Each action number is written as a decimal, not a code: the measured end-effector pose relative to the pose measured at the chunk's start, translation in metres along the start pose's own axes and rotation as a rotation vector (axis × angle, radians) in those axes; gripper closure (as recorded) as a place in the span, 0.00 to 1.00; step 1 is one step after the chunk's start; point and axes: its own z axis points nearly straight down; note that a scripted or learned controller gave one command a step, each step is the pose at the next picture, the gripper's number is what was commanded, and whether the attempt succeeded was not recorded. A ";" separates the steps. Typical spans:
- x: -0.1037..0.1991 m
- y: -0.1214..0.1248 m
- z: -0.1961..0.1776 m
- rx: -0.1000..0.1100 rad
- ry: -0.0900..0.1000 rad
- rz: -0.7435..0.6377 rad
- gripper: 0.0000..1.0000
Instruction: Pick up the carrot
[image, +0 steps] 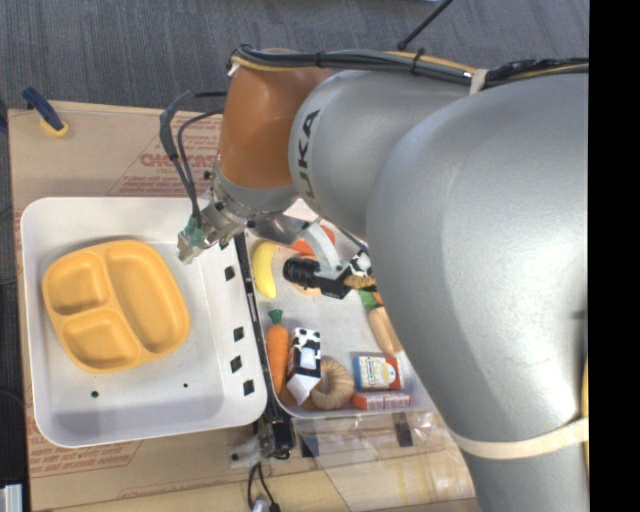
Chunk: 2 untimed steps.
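Two white bins (200, 390), one yellow tray (115, 303) — one carrot (278, 350), one banana (263, 270), one pastry (332, 385), one small carton (377, 372)

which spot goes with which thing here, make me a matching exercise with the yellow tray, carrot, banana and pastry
Things
1. yellow divided tray
2. carrot
3. banana
4. brown pastry

Places
A. right bin, low in the view, beside the small carton
B. left bin
C. right bin, along the wall next to the left bin, just below the banana
D. right bin, along that same wall, just above the carrot

Pairs: 1-B, 2-C, 3-D, 4-A
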 end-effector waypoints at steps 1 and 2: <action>-0.006 0.012 -0.086 -0.008 -0.009 -0.433 1.00; 0.056 0.051 -0.011 0.002 0.001 -0.478 1.00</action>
